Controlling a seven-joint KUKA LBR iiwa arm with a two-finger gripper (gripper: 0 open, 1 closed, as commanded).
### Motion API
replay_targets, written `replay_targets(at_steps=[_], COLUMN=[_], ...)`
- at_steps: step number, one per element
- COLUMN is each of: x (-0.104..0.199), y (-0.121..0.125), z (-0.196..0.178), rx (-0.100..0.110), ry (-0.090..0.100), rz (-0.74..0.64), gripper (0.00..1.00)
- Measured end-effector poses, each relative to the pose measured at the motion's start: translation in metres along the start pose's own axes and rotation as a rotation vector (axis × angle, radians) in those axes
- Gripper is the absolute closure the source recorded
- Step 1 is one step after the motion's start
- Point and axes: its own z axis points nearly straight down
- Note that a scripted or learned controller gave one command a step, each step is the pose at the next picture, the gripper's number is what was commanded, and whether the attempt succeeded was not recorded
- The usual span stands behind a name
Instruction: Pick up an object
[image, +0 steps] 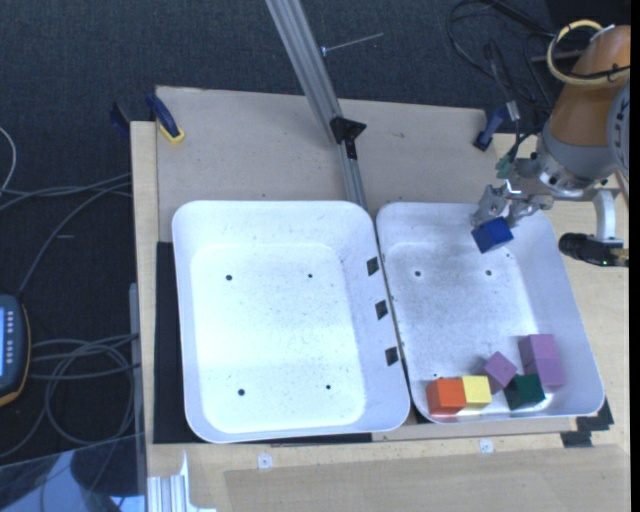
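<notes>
The hand (497, 208) gripped a blue block (492, 236) above the right bin's (450, 300) far right corner; held by one edge, it could slip and drop back.

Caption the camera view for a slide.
Gripper holds a blue block above the right bin; five blocks remain.

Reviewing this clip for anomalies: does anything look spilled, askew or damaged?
Nothing stands out. The blue block sits at the gripper, above the right bin; the other blocks cluster in its near corner.
</notes>
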Motion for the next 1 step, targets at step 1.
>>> replay_targets(at_steps=[1], x=[-0.0053], y=[0.0083], z=[-0.0485], rx=[0.0], ry=[0.0], rz=[0.001], gripper=[1.0])
